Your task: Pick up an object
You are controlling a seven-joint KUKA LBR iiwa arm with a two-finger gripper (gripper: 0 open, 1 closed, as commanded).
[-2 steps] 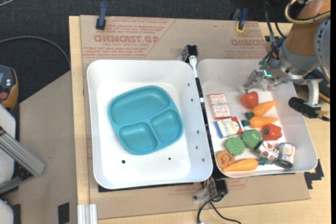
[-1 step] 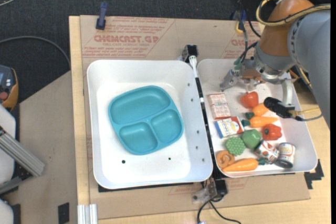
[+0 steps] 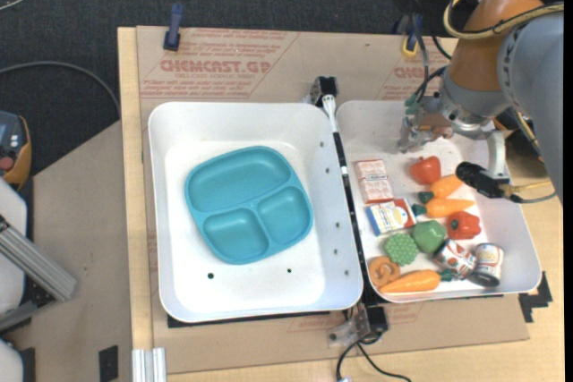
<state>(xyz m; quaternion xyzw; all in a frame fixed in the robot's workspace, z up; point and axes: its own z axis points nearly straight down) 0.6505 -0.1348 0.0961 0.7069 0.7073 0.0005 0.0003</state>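
Colours on the bench

Two white bins (image 3: 170,219); a teal tray (image 3: 248,203); a red pepper (image 3: 427,168), orange carrot (image 3: 411,283), green broccoli (image 3: 400,247), red-and-white box (image 3: 372,181); grey arm (image 3: 537,58) with orange band (image 3: 494,9); brown board (image 3: 215,67), red lettering.

Right bin (image 3: 528,239), toy food heaped toward near half:
- red pepper (image 3: 427,168), upright, farthest back
- orange pepper (image 3: 450,207), lying flat
- red tomato (image 3: 464,225), touching orange pepper
- green pepper (image 3: 429,236), beside broccoli (image 3: 400,248)
- carrot (image 3: 411,283), lying along near rim
- two small cartons (image 3: 373,180), flat, near divider
- small can (image 3: 488,258), on side
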